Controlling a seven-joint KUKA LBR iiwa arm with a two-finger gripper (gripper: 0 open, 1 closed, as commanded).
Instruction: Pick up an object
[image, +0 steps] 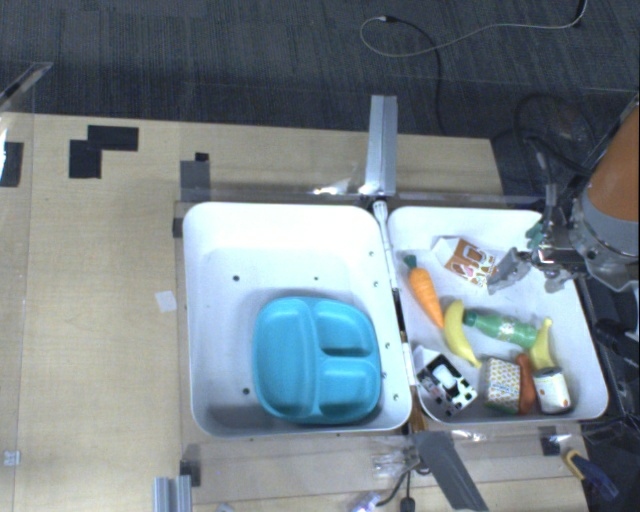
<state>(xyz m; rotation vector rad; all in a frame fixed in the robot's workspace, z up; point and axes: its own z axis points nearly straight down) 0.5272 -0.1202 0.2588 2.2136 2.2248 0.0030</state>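
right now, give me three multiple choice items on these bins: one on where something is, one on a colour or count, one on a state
1. Where does the blue divided plate lie?
A. in the left bin
B. in the right bin
C. on the bench outside both bins

2. How many bananas are in the right bin?
A. none
B. two
C. five

3. How does the green bottle rest?
A. standing upright
B. lying on its side
C. lifted clear of the bin

Answers:
1. A, the plate sits on the floor of the left bin, near its front.
2. B, one banana lies beside the carrot and a second banana lies at the bottle's far end.
3. B, the bottle stretches flat across the bin floor between the two bananas, with the gripper off above it.
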